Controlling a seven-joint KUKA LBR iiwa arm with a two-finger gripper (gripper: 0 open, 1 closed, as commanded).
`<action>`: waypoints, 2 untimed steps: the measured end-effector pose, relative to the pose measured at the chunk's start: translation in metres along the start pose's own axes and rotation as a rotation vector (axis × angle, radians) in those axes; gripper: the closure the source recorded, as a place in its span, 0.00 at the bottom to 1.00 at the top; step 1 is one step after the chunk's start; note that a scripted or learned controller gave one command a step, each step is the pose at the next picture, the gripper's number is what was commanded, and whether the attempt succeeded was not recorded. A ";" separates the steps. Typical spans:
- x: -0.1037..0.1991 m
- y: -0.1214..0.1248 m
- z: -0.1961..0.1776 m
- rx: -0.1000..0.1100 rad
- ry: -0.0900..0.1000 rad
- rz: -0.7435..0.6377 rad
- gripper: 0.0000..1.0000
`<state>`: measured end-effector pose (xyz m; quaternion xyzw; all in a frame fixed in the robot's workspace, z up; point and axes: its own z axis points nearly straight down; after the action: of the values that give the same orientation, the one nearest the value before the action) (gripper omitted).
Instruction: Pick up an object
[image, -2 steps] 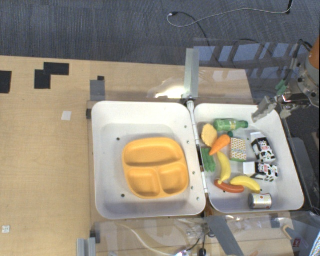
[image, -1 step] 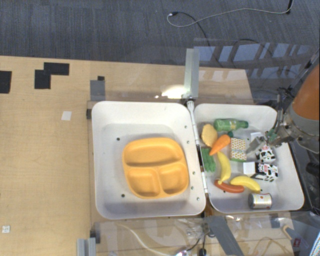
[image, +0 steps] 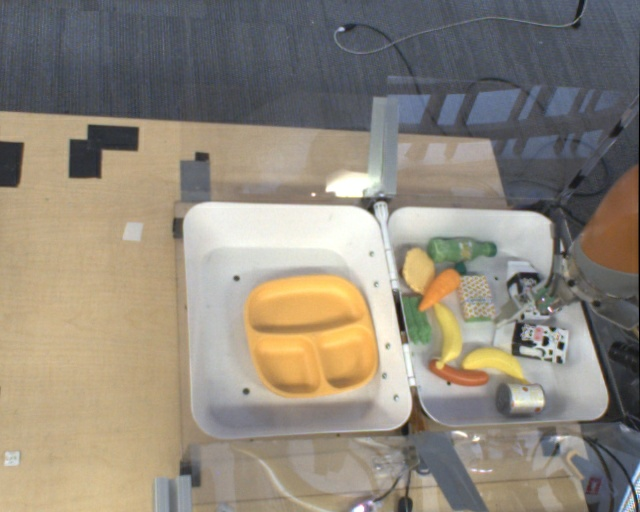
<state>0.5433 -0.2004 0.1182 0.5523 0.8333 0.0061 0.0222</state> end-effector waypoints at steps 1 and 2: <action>0.023 0.095 0.012 -0.007 0.000 0.111 0.00; -0.009 0.074 0.013 -0.007 0.004 0.165 0.00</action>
<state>0.6158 -0.1801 0.1084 0.6189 0.7851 0.0120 0.0220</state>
